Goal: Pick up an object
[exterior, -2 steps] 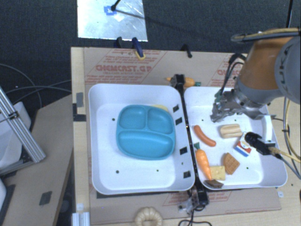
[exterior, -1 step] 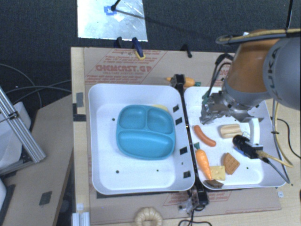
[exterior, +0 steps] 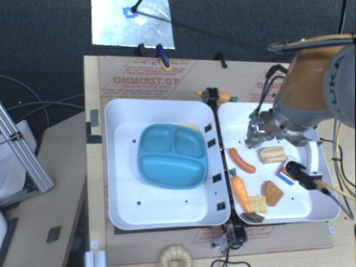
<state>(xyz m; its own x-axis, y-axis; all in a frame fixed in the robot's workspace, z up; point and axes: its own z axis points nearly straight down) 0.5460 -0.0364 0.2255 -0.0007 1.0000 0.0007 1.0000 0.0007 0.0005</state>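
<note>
**Toy food count around the gripper, right bin**

One gripper (exterior: pixel 257 133) low over the right bin (exterior: pixel 322 207); honestly can't tell how wide it's spread or if it's got anything; just beside it: one bread roll (exterior: pixel 272 154), one sausage (exterior: pixel 242 160); farther off: one carrot (exterior: pixel 240 192), one cracker (exterior: pixel 272 193), one cheese piece (exterior: pixel 257 204); well apart, one blue divided plate (exterior: pixel 171 155) in the left bin (exterior: pixel 119 207).

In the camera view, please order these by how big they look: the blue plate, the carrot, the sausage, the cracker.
1. blue plate, by far
2. carrot
3. sausage, close to the carrot in length but thinner
4. cracker
</note>
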